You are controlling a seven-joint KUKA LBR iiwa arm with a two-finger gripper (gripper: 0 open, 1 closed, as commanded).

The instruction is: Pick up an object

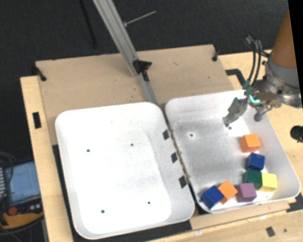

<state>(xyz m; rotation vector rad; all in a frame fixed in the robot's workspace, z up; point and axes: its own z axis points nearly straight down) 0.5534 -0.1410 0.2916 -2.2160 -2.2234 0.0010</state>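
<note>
Several small cubes lie in the right bin [201, 155]. An orange cube [249, 142] sits near its right wall, with a blue cube [255, 161], a green cube [253, 176] and a yellow cube [269, 180] below it. Along the front wall lie a purple cube [246, 191], a second orange cube [228, 190] and a second blue cube [212, 196]. My gripper [245, 117] hangs over the bin's upper right part, just above the first orange cube. Its fingers are spread apart with nothing between them.
The left bin [119, 167] lies beside the right one. A slanted metal post [119, 32] rises from the bench behind the bins. Cables and a small device [21, 189] sit off the bench at the left.
</note>
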